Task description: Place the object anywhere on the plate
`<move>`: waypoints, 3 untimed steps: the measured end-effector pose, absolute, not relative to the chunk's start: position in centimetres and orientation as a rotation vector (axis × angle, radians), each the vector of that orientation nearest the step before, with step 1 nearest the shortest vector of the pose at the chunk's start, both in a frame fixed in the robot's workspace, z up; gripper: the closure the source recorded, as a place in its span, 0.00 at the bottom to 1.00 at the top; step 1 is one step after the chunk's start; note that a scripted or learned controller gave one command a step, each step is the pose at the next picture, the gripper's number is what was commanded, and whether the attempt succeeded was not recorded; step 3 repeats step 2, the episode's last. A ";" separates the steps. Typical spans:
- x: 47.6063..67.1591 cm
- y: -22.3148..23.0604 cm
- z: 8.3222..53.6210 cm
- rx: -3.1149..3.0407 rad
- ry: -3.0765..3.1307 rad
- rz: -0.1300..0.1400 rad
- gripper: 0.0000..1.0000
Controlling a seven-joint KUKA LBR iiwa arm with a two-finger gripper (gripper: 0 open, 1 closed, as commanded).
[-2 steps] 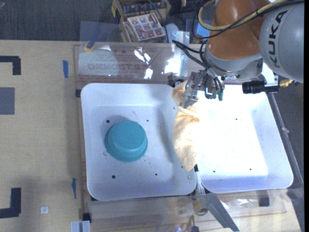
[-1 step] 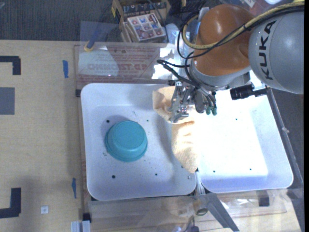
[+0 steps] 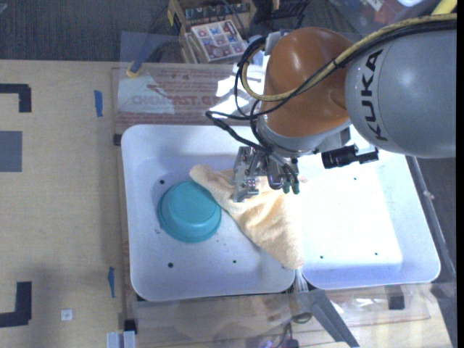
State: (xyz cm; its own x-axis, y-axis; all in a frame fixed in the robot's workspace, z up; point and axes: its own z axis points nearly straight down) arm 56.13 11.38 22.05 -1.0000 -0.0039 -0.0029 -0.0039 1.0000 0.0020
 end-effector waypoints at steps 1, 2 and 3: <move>52.9 15.4 22.4 -0.004 3.140 0.003 1.00; 52.9 15.4 22.4 -0.004 3.140 0.003 0.00; 52.9 15.4 22.4 -0.004 3.140 0.003 0.00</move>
